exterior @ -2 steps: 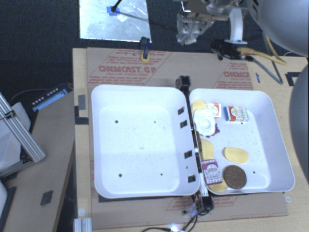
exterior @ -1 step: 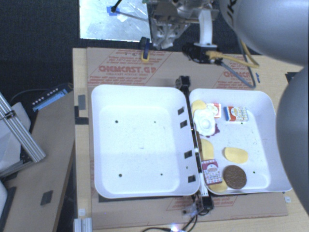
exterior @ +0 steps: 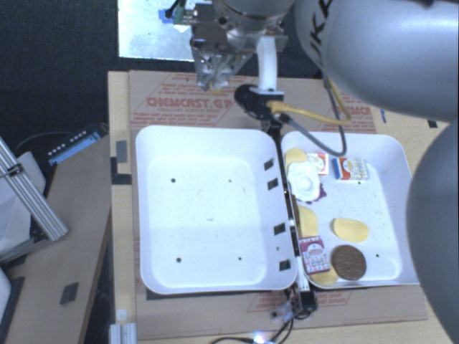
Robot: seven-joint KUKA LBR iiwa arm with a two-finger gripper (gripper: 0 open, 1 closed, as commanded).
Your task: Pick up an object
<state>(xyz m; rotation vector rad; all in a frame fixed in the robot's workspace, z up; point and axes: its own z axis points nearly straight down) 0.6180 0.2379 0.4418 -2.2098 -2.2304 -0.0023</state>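
Note:
My gripper (exterior: 213,76) hangs high above the bench, over the cardboard just behind the left bin's (exterior: 154,192) far rim. The objects lie in the right bin (exterior: 391,192), well to the gripper's right and nearer the camera. Among them are a white fried-egg piece (exterior: 305,182), a yellow oval piece (exterior: 350,228), a yellow slice (exterior: 308,221), a brown round cookie (exterior: 349,261), a red and white packet (exterior: 315,256) and another small packet (exterior: 353,168). I see nothing hanging under the gripper.
Both bins rest on a printed cardboard sheet (exterior: 179,102). Black clips (exterior: 276,185) run along the seam between the bins. A yellow cable (exterior: 308,113) and a black fitting (exterior: 251,97) trail from the wrist. An aluminium rail (exterior: 32,199) stands at the left.

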